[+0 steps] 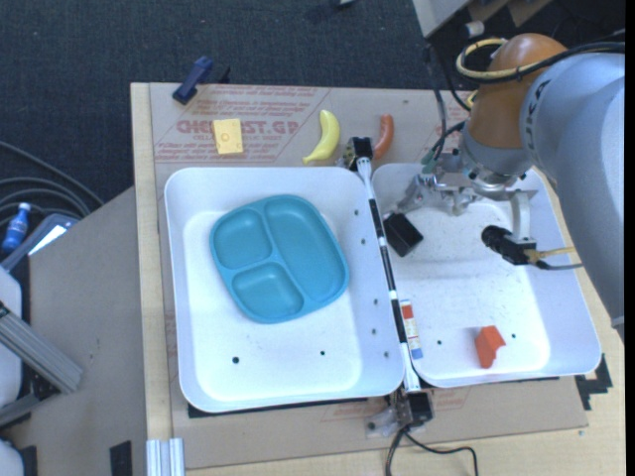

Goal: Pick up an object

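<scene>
My gripper (pixel 444 192) hangs over the far end of the right bin (pixel 556 360), under the orange band of the wrist. A small black block (pixel 402 232) lies in that bin against its left wall, just left of and below the gripper. An orange block (pixel 489 345) rests near the bin's front right. I see nothing held in the gripper.
The left bin (pixel 198 365) holds a blue divided plate (pixel 278 256). Behind the bins on the bench lie a banana (pixel 323 137), an orange sausage-shaped piece (pixel 383 135), a yellow square (pixel 227 138) and a blue item (pixel 192 80). The arm covers the right bin's far right corner.
</scene>
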